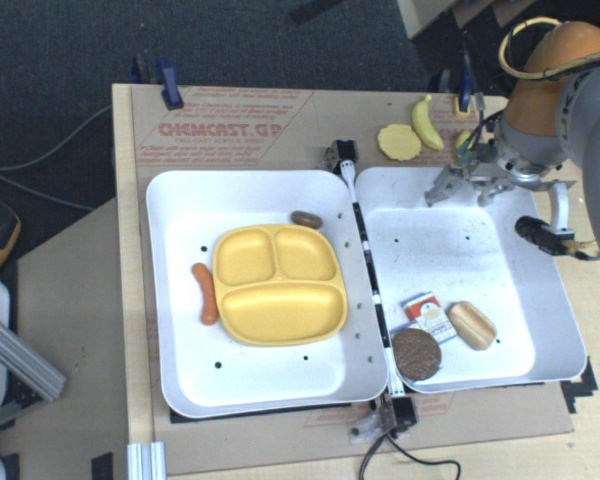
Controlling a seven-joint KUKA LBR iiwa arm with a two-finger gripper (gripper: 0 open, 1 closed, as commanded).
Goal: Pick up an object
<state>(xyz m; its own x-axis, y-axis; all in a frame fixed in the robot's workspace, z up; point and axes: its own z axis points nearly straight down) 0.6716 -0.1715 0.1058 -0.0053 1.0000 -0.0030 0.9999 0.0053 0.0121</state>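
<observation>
Gripper (467,190) hangs spread and empty over the right bin's (540,368) far edge. We see the bun (472,325), carton (428,315) and patty (417,354) crowded well away (near corner), so we risk nudging neighbours, spoiling the grasp.

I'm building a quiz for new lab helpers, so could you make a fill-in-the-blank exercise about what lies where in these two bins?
1. The yellow divided plate sits in the ____ bin.
2. The orange sausage lies on the bin floor to the ____ of the plate.
3. The brown round patty lies in the right bin beside the small ____ carton.
4. The banana lies ____ the bins, on the bench.

Missing words: left; left; red and white; outside
</observation>
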